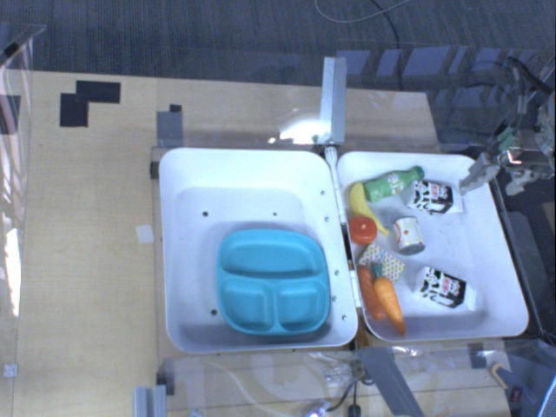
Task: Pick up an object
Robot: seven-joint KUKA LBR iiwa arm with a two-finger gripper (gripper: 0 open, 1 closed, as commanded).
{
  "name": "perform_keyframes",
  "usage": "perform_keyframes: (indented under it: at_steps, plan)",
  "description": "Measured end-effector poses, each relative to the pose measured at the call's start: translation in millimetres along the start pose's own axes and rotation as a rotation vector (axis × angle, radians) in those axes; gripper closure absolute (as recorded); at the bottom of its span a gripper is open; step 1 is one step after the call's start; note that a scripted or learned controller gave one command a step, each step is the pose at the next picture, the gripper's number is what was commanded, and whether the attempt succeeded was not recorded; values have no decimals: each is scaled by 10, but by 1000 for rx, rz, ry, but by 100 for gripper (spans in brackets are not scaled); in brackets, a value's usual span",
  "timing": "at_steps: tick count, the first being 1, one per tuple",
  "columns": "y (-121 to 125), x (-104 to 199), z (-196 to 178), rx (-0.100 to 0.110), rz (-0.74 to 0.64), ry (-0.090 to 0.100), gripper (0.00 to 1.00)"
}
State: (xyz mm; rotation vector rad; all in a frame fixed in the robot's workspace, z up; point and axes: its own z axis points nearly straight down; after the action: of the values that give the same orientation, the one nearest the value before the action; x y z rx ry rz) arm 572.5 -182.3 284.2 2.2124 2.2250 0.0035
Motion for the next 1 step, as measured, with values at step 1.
perform_keyframes:
  at_steps: [1]
  plan:
    - [-46,-236,-1106,-5,-185,-3,0]
